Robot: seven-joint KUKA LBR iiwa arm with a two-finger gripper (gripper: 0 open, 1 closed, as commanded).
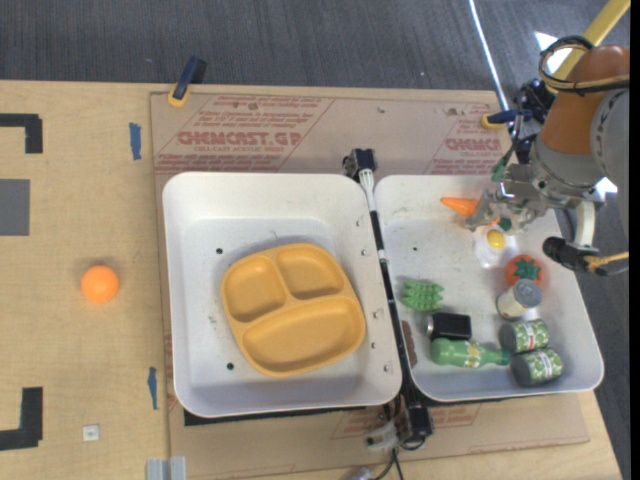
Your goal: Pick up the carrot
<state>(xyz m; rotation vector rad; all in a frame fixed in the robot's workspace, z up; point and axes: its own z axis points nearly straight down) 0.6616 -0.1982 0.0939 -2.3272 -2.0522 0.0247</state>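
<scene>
The carrot [459, 206], small and orange with its tip pointing left, lies near the back of the right bin [590, 363]. My gripper [497, 211] is low over that bin just to the carrot's right, close to its thick end. The wrist hides whether anything is between the gripper's tips. The arm's orange band [580, 118] rises behind it at the right.
The right bin also holds a white-and-yellow egg piece [491, 239], a red tomato [522, 269], a small can [517, 299], two green cans [530, 336], a green bottle [466, 353], a black block [452, 325] and a green leafy toy [422, 293]. A yellow divided plate [292, 308] fills the left bin. An orange ball [100, 284] sits far left.
</scene>
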